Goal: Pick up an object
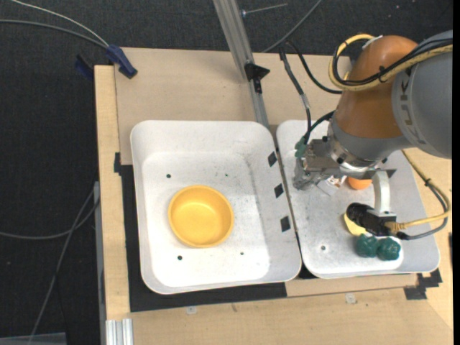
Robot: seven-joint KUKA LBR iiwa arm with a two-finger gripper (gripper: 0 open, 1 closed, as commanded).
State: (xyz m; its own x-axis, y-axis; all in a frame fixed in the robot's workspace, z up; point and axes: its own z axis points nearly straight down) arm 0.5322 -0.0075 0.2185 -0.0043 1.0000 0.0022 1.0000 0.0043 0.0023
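Over the right bin (323, 257), the pincer (310, 171) hangs low, grip impossible to tell, probably seeking the green toy (377, 246) nearby.

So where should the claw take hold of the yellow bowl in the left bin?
Probably by the rim: the yellow bowl sits upright, mouth up, alone in the left bin. Come straight down with one finger inside and one outside the wall; the side facing the arm looks the easiest approach.
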